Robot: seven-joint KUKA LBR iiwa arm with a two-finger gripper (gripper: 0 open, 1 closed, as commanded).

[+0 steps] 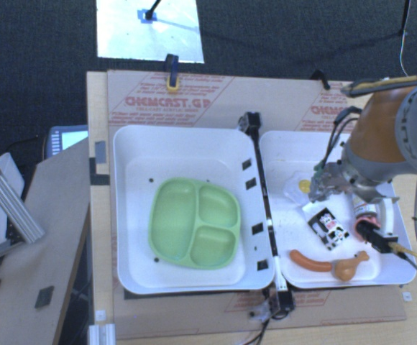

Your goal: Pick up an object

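Two shallow white bins side by side on a cardboard-covered bench point(194, 95). Left bin point(133, 192) holds a pale green divided plate point(194, 223), three compartments, lying flat roughly in the bin's middle. Right bin point(287, 153) has the small stuff: a black-and-white block with a cow-like print point(328, 228) lying tilted near the middle, an orange sausage-shaped toy point(310, 261) along the near edge, a tan drumstick-shaped toy point(351, 266) just right of the sausage and about touching its end, a clear round piece with a yellow spot point(300, 187) near the bin's centre-left, and a small cylinder with a red band point(367, 213) on the right side (partly hidden by the arm, hard to identify).

Arm point(395, 131) comes in from the right, orange band visible above the wrist, reaching down into the right bin. Gripper point(326, 185) sits low just above and left of the cow block, next to the clear piece. The gripper's state cannot be told from this view, it is a dark blur, and nothing can be seen pinched in it.

Black divider strip point(260, 196) runs between the bins. A yellow clamp point(172, 74) sits at the far edge of the cardboard
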